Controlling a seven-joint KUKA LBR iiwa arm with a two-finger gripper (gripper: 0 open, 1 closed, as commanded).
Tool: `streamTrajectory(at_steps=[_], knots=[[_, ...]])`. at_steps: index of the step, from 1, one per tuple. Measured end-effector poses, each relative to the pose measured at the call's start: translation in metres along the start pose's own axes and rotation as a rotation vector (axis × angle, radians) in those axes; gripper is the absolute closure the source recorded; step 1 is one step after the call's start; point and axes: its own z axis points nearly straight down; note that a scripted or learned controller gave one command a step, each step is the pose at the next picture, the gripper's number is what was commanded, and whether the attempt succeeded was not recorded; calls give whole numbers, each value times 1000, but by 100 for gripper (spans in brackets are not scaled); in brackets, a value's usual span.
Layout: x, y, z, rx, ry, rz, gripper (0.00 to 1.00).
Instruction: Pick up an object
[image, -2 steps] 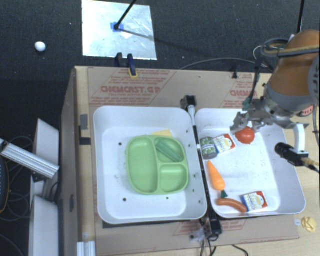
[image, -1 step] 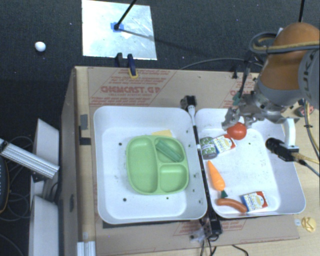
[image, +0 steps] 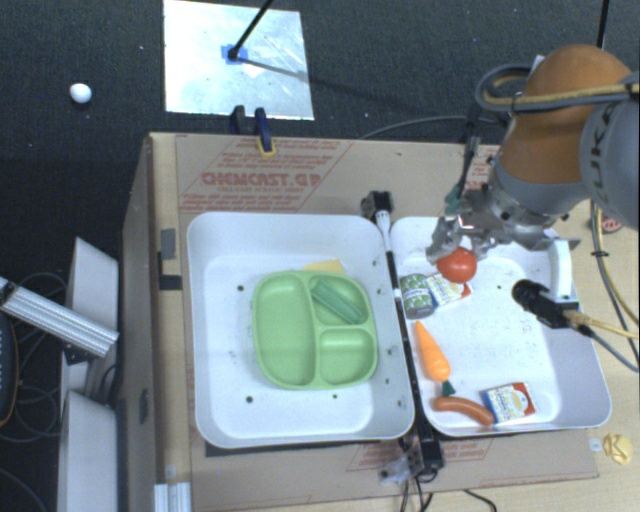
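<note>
A red tomato (image: 458, 265) is seen just below the gripper (image: 447, 240), apparently touching it; whether it is clasped cannot be told. Lifting is judged not yet done; a carrot (image: 432, 350) lies further below.

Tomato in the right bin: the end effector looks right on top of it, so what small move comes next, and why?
Probably a short, slow lift. The end effector sits at the tomato, near the right bin back wall, and a small rise would show whether the tomato comes along. I cannot tell from this view that it is gripped.
</note>
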Motion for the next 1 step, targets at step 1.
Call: streamTrajectory(at_steps=[1], knots=[[20,7,-2,0,0,0,100]])
